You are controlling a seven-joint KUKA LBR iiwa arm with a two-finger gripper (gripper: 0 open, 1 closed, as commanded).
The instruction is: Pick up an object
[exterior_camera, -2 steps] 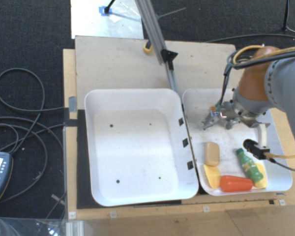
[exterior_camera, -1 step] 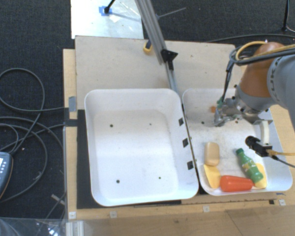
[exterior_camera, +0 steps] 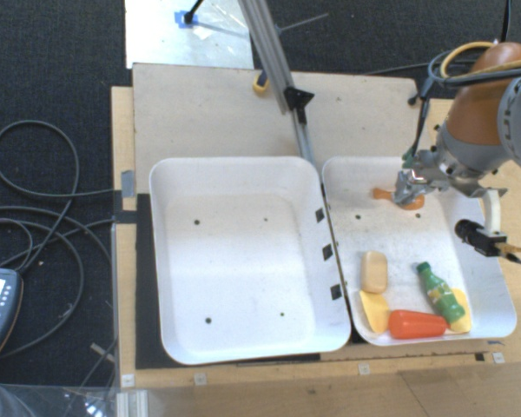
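Note:
My gripper (exterior_camera: 408, 191) hangs low over the far part of the right bin (exterior_camera: 495, 276). Directly beneath it lies a small orange object (exterior_camera: 384, 195), part of it hidden by the gripper; whether the two touch is unclear. Nearer the front of the same bin lie a tan bread-like piece (exterior_camera: 375, 270), a yellow wedge (exterior_camera: 372, 310), a red pepper-shaped piece (exterior_camera: 416, 323) and a green bottle (exterior_camera: 437, 288) resting on a yellow piece (exterior_camera: 459, 309).
The left bin (exterior_camera: 165, 259) stands beside the right one, their walls meeting in the middle. A slanted metal pole (exterior_camera: 273, 55) crosses the back of the bench. A black part on a cable (exterior_camera: 476, 234) sits over the right bin's right side.

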